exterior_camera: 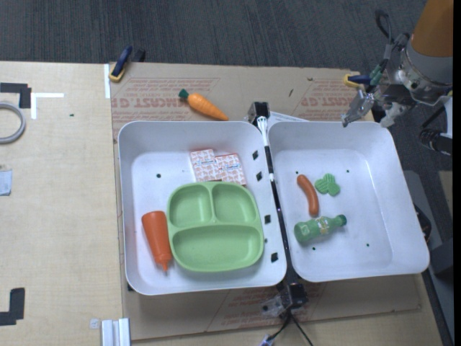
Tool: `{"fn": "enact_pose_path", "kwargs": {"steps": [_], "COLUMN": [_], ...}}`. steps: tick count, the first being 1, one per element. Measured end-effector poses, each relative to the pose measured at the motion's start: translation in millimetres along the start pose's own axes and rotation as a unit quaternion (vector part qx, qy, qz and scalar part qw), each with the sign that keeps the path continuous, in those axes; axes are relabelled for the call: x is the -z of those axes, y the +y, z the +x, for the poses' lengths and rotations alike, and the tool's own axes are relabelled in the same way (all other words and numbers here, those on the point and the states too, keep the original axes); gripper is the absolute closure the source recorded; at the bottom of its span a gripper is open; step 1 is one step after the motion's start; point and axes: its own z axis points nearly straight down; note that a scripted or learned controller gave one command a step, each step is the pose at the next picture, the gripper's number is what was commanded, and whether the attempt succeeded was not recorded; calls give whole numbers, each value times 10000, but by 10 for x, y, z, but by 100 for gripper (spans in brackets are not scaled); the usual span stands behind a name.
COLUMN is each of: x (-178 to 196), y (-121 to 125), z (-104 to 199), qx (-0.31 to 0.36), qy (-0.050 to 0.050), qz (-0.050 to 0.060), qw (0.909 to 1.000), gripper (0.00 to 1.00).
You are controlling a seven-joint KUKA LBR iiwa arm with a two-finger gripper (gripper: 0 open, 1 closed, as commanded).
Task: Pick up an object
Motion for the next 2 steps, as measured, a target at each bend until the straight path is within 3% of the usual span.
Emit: {"fn": "enact_pose_path", "kwargs": {"steps": [1,2], "x": [-1716,-1718], "y": [-279,-778], "z": [305,447], "qx": [73,-125], "qy": [0,2], "qz": [-1,2], "qw": [10000,9999], "gripper": [0,0]}}
